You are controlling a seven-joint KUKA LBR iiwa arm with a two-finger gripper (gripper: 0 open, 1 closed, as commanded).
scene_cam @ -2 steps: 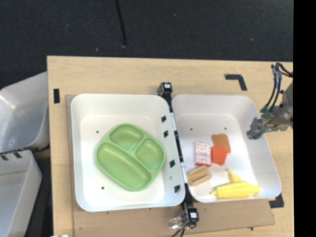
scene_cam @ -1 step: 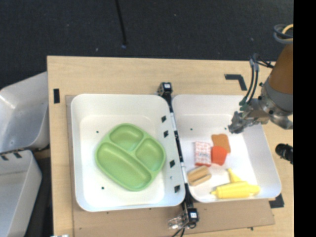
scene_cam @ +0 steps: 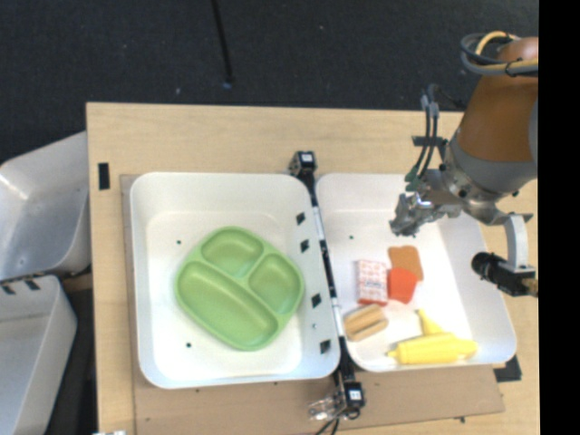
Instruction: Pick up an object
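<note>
The arm (scene_cam: pixel 494 125) reached in above the right bin (scene_cam: pixel 362 198). Its gripper (scene_cam: pixel 410 217) hung over that bin's far half.

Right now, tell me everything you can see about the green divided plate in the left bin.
The green divided plate is a light green tray that looks like smooth plastic, rounded in outline, with three compartments: one long and two smaller. It lies flat, right side up, turned at a slant, near the middle of the left bin. Nothing lies in its compartments, and it touches only the bin's floor. The gripper hangs over the other bin.
</note>
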